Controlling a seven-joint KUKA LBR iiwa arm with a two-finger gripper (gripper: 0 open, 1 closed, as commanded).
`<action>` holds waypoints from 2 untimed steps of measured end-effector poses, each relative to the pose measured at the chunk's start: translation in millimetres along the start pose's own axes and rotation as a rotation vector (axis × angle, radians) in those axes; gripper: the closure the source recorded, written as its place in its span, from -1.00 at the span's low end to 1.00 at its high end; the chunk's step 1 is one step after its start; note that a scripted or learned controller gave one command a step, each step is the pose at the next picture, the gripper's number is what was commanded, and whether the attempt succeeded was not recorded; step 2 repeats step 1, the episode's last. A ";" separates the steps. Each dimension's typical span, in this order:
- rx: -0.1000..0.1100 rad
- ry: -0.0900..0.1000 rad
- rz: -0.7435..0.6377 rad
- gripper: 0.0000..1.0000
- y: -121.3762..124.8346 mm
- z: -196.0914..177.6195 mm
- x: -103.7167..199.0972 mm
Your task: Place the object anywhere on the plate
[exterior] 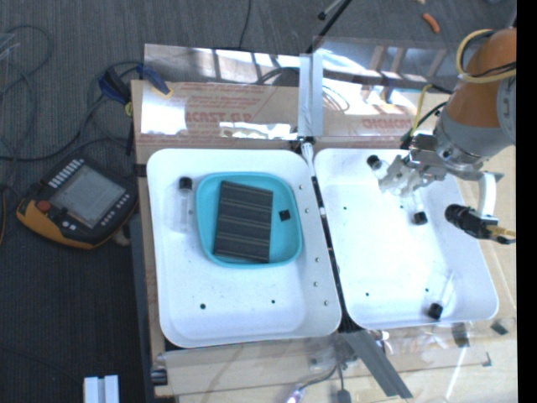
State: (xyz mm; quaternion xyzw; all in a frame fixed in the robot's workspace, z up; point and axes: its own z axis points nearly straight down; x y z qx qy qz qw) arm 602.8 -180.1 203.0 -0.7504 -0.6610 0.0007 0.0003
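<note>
Two white bins sit side by side on the surface (252,363), left bin (243,317) and right bin (394,296), mid-frame.

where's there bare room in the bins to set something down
Left bin: the bare floor in front of the blue plate is free. The plate itself is crowded by a dark ribbed block and a small black cube.

Right bin: the middle floor is bare. Its back right, near the gripper, is tighter.

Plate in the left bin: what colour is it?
Turquoise blue plate, clearest in the camera view.
</note>
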 end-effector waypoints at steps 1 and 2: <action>0.000 0.000 0.000 -1.00 0.1 -0.2 0.0; 0.000 0.000 0.000 -1.00 0.1 -0.2 0.0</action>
